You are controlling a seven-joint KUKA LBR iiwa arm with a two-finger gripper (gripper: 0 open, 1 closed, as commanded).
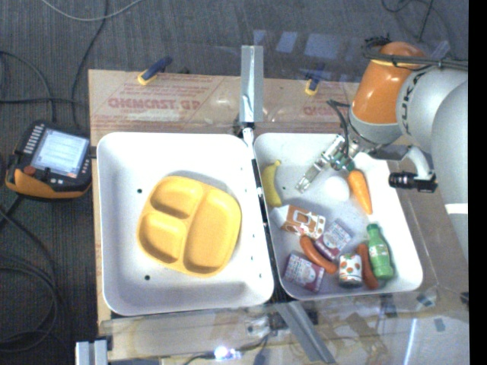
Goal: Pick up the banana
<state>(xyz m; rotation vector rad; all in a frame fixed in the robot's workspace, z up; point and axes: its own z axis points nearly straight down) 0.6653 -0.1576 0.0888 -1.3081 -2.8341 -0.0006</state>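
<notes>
Curved yellow banana (271, 184); slim metallic tool (307, 182) beside.

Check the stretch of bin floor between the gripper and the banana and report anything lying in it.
Nothing visible lies there. The banana rests against the right bin's left wall, and the gripper hangs just to its right over bare white floor. The carrot and packets sit farther right and lower.

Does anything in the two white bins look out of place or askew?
Nothing looks spilled or damaged. The yellow banana lies hard against the left wall of the right white bin, apart from the other items, which could make gripping awkward. The yellow divided tray sits slightly rotated.
</notes>
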